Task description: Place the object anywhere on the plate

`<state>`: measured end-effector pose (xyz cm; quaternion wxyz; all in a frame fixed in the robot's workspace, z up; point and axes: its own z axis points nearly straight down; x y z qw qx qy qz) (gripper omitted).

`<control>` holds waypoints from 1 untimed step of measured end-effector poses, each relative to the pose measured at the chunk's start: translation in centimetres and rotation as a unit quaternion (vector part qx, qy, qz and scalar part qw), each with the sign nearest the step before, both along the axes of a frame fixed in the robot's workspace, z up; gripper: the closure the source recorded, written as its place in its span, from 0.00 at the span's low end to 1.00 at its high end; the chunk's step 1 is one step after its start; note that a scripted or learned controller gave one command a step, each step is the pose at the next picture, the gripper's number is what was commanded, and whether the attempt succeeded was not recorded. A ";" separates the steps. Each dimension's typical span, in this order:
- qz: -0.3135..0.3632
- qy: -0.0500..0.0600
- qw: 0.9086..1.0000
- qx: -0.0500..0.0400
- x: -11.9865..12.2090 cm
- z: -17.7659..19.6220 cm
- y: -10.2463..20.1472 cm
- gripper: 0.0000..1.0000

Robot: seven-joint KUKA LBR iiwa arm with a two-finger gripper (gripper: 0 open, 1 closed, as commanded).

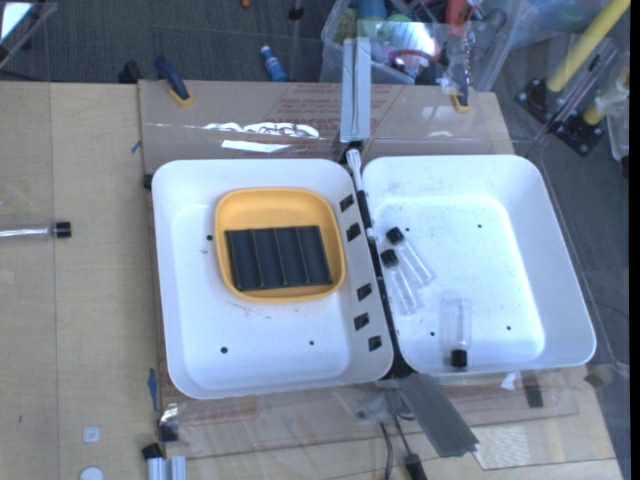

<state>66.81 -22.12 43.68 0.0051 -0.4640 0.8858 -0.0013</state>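
A yellow square plate point(278, 206) with rounded corners sits in the upper middle of the left white bin point(190, 298). A black ribbed rectangular object point(277, 257) lies flat on the plate and covers most of its floor, with its near edge reaching the plate's front rim.
The right white bin point(525, 268) holds three clear plastic vials with black caps: two near its left wall point(408, 256) point(402, 286) and one near its front point(455, 330). A clear box of colourful clutter point(430, 18) stands behind the bins. Black clips point(362, 290) line the divider between the bins.
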 end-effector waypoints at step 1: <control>0.039 0.000 0.999 -0.001 0.0 0.0 0.1 1.00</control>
